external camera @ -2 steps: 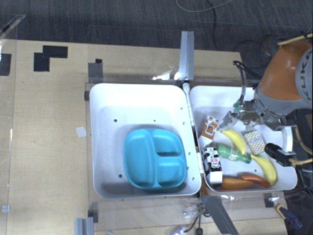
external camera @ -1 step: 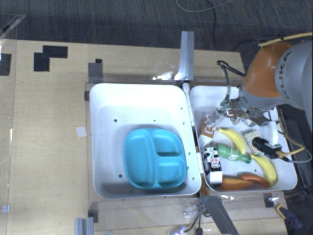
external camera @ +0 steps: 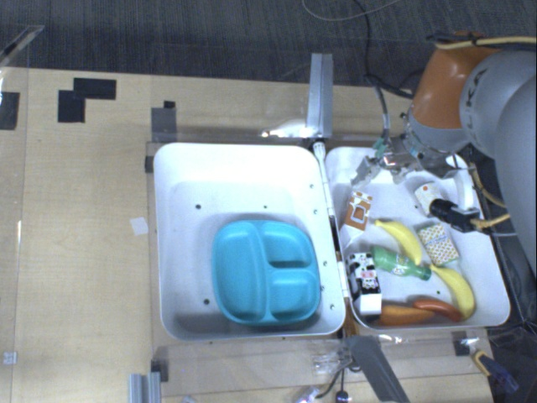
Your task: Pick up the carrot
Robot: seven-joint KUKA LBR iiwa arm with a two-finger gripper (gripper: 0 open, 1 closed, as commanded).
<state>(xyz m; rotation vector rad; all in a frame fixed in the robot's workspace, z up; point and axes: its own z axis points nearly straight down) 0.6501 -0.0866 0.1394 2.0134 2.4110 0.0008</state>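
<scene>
Hovering over the far end of the right bin point(external camera: 500, 305), the gripper point(external camera: 388, 159) is sitting high and well apart from the carrot point(external camera: 401, 311), with nothing between its fingers. Whether the claw is open or closed I cannot tell, since the wrist is blocking the view of it.

The carrot is lying along the near wall of that bin, orange, pointing roughly left to right. A small black-and-white box point(external camera: 364, 274) is sitting at its left end, touching or nearly so. A red pepper-like piece point(external camera: 438, 306) is lying at its right end, and the banana point(external camera: 432, 261) is curving just behind, with a green bottle point(external camera: 401, 263) crossing in front of the banana. A small brown packet point(external camera: 359, 211) and a patterned pouch point(external camera: 440, 243) are lying farther back. In the left bin point(external camera: 172, 225) a blue tray point(external camera: 267, 270) is resting alone.

The step in hand looks to me like the approach, with reaching not yet done. The next move is calling for travel toward the near wall, then a descent over the carrot's middle with the claw set across its narrow width. The crowding is looking risky: the wall, the box and the red piece are leaving little room, so a careless descent may be catching a neighbour instead.
</scene>
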